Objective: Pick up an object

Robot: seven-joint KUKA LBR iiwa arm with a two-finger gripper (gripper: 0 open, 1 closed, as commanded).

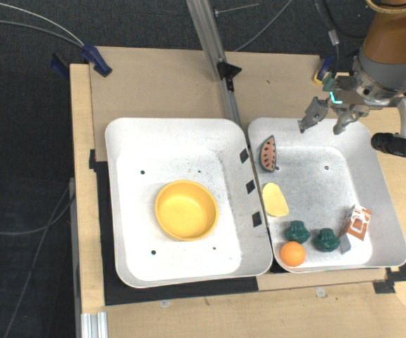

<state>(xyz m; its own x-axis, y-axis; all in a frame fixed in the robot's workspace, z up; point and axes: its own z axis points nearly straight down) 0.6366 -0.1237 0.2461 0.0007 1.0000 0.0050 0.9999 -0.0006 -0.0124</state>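
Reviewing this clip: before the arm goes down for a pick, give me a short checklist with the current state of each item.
1. Gripper open, nothing between its fingers: ok.
2. Gripper clear above the right bin, at its far edge: ok.
3. Targets in that bin: watermelon slice, yellow piece, orange ball, two green toys, small carton: ok.
4. Gripper directly over a target: not ok.
5. Room around the near-corner cluster: not ok, crowded.
6. Yellow bowl lies apart in the left bin: ok.
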